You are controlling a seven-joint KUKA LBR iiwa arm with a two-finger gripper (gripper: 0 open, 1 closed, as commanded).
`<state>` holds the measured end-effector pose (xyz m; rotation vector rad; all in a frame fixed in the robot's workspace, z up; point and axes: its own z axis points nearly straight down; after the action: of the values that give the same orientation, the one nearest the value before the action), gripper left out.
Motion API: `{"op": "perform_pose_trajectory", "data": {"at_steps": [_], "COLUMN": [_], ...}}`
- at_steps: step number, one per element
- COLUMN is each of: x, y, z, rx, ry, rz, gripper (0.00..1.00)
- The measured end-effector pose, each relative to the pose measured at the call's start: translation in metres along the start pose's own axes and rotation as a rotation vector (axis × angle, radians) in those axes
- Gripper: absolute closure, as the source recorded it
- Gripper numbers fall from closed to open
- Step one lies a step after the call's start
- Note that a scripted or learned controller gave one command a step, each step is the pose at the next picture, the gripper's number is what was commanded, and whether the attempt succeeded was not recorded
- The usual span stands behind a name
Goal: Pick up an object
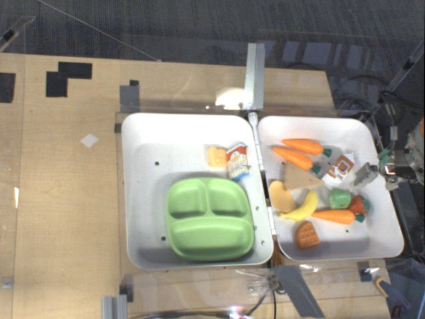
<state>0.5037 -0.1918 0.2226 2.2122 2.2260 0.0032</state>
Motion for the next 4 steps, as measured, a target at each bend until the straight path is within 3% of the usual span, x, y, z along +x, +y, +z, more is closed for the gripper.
{"op": "perform_pose_trajectory", "data": {"at_steps": [1, 2, 3, 4], "x": [0.008, 0.031, 0.03, 0.081], "y": [0.062, 0.148, 0.149, 0.167], "z": [0.127, 0.135, 0.122, 0.022], "rx": [-0.002, 0.027, 0.024, -0.002], "ry": [-0.001, 0.001, -0.002, 0.0], "rz": [0.063, 0.21, 0.201, 0.399], "gripper": [0.0, 0.0, 1.0, 1.0]}}
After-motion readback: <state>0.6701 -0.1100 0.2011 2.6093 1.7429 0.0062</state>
